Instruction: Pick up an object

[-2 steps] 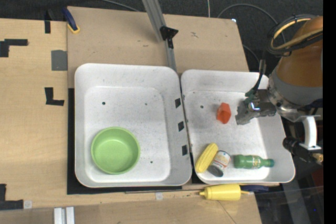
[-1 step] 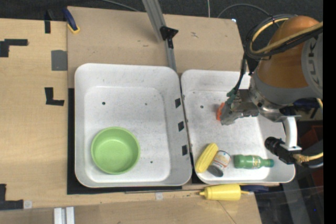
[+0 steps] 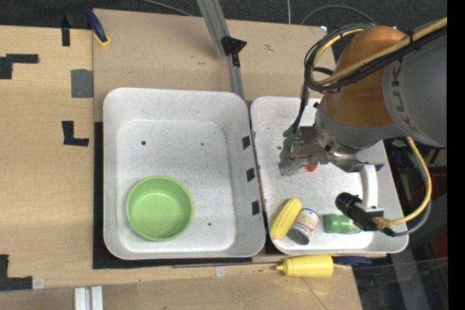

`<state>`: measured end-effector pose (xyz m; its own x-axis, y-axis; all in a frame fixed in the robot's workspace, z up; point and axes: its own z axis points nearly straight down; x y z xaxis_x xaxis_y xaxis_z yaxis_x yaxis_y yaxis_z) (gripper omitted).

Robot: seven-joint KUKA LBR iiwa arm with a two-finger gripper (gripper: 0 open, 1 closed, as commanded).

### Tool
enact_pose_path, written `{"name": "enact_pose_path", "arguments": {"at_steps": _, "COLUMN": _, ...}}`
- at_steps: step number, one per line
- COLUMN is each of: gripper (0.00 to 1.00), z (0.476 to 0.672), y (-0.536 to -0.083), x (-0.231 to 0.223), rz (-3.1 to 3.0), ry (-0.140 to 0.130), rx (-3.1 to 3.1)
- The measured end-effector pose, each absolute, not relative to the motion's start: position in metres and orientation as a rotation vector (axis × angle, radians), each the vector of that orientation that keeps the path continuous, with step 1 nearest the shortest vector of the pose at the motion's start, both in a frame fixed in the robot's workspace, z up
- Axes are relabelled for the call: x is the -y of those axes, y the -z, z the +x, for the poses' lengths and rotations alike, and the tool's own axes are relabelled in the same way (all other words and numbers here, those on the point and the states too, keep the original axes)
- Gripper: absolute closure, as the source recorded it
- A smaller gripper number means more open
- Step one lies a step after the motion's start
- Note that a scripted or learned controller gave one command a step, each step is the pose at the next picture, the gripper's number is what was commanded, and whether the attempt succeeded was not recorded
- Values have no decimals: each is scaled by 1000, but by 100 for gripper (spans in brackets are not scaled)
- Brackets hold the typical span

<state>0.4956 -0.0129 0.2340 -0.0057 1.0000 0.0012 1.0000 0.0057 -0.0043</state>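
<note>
Two bins on the counter [image 3: 43,156], and the claw [image 3: 294,160] is low in the right bin [image 3: 272,116], hovering over bare floor; whether it is clenched or released, I cannot tell. A red scrap [image 3: 312,167] peeks just beside it. Below the claw lie a yellow piece [image 3: 285,218], a can [image 3: 304,225] and a green piece [image 3: 336,223]. Looks like the reaching step; next it needs to line up over one.
</note>
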Motion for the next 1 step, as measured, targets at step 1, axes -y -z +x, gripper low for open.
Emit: {"name": "enact_pose_path", "arguments": {"at_steps": 1, "gripper": 100, "z": 504, "y": -242, "x": -42, "rz": -2211, "ry": 0, "rx": 2229}}
